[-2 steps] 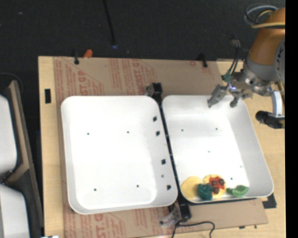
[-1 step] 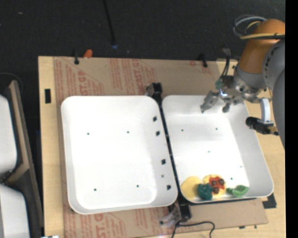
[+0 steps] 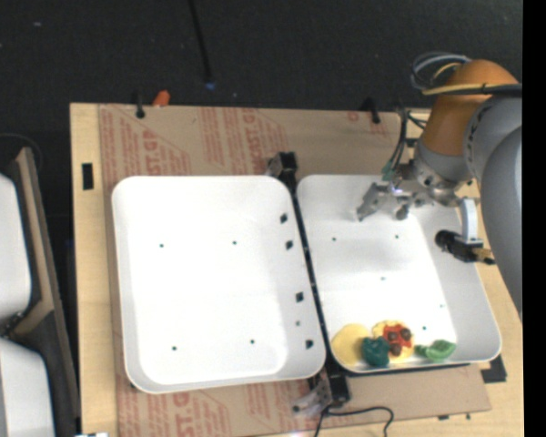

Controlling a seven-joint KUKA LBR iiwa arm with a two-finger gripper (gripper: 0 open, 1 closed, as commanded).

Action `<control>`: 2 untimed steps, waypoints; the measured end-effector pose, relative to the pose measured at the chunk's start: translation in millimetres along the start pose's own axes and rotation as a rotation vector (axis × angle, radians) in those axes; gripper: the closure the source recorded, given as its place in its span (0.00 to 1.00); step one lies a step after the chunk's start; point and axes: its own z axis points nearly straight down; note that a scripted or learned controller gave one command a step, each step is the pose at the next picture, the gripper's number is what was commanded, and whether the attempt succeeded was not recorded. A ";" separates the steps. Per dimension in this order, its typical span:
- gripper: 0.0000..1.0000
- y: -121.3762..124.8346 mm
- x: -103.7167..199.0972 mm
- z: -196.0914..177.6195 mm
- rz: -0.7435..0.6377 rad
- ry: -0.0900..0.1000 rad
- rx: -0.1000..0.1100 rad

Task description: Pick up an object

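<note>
- The gripper (image 3: 385, 205) hangs over the far end of the right bin (image 3: 382, 271), its two fingers spread apart with nothing between them.
- The objects sit well apart from it, clustered at the near edge: a yellow piece (image 3: 348, 342), a teal toy (image 3: 376, 352), a red toy (image 3: 398, 335) and a green piece (image 3: 436, 348).
- They touch each other, so a descent may wedge a finger onto a neighbour and knock the target aside.
- They hug the bin's wall, so a finger may strike the rim.
- Closing where it is now would probably catch nothing.
</note>
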 end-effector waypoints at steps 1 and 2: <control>1.00 1.6 -0.9 -14.4 0.000 -0.002 -0.006; 1.00 9.6 -7.9 -72.1 -0.001 -0.002 -0.010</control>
